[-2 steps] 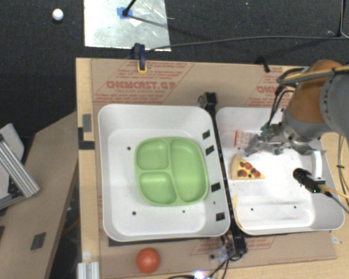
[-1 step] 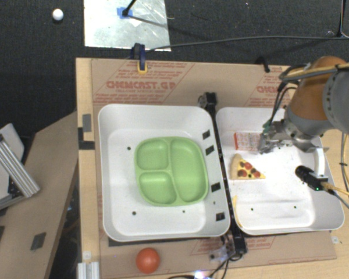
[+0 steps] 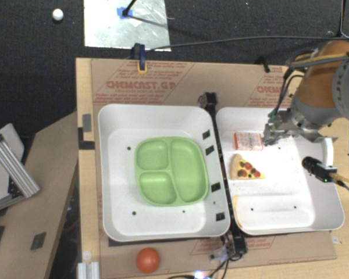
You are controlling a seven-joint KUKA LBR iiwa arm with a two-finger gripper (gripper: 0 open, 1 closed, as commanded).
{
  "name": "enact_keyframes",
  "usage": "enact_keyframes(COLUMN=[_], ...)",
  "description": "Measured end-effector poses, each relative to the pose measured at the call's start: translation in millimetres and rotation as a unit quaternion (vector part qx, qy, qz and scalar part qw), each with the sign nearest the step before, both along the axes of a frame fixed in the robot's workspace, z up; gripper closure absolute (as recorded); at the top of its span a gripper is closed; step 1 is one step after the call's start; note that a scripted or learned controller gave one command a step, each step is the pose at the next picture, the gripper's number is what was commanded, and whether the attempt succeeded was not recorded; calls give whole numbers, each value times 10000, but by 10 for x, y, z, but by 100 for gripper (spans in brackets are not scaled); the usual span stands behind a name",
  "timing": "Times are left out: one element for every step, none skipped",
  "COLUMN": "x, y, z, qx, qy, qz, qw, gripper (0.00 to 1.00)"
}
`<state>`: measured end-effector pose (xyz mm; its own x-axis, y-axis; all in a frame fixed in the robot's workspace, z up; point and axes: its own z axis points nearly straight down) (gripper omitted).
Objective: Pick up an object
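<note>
Packet just beside end effector, pizza slice near

Arm runs off my frame at 3 o'clock. Its bulk covers the 1 o'clock corner of the right bin, so I can't see the rim there. The gripper sits at the 3 o'clock edge of a small white packet; I can't tell if they touch. The packet's red print is too small for me to read. The foil sheet at 12 o'clock is clipped by the top edge. The metal rail at 9 o'clock is cut by the left edge. The cable bundle at 6 o'clock runs off the bottom and is blurred. The dots on the pizza slice are too small to identify.
</note>
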<state>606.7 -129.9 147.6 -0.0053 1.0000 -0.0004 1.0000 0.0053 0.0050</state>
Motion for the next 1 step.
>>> enact_keyframes(x=[-18], y=[20], z=[642], qx=[-4], qy=[-14], qz=[3], qw=[10000], gripper=[100])
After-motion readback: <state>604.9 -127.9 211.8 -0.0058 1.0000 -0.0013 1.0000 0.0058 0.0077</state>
